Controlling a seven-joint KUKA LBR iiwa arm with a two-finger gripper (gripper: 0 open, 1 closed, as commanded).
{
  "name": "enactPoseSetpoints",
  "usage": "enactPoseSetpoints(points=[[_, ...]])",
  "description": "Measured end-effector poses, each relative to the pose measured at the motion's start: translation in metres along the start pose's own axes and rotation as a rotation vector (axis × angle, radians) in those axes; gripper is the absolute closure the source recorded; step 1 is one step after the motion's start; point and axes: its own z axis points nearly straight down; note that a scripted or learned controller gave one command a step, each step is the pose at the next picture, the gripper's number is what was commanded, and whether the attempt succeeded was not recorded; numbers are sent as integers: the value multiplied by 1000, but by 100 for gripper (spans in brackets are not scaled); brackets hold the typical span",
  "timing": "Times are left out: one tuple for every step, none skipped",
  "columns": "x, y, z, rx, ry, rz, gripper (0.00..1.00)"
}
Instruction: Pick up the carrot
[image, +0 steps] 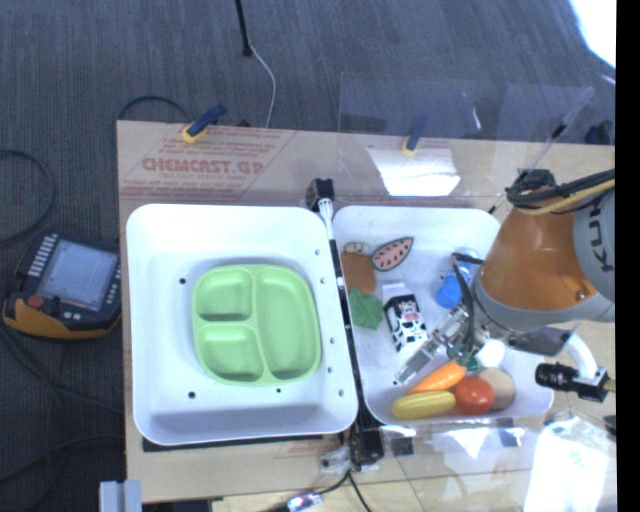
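The carrot (441, 377) is a small orange piece lying near the front of the right bin (420, 222). It rests between a yellow banana-like item (422, 405) and a red tomato (474, 395). My gripper (432, 352) hangs low just above and to the left of the carrot, its metal tip slanting down towards the bin floor. The arm's orange band (535, 265) hides the bin's right side. Nothing in view shows that the carrot is held.
The right bin also holds a cow-patterned carton (405, 322), a blue item (449, 292), a green piece (369, 312), a brown piece (357, 270), a pinkish slice (392, 252) and a beige item (499, 384). A green divided plate (257, 322) lies in the left bin (160, 240).
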Motion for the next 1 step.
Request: enactPoseSetpoints(points=[[-2, 2, 35, -5, -9, -228, 0]])
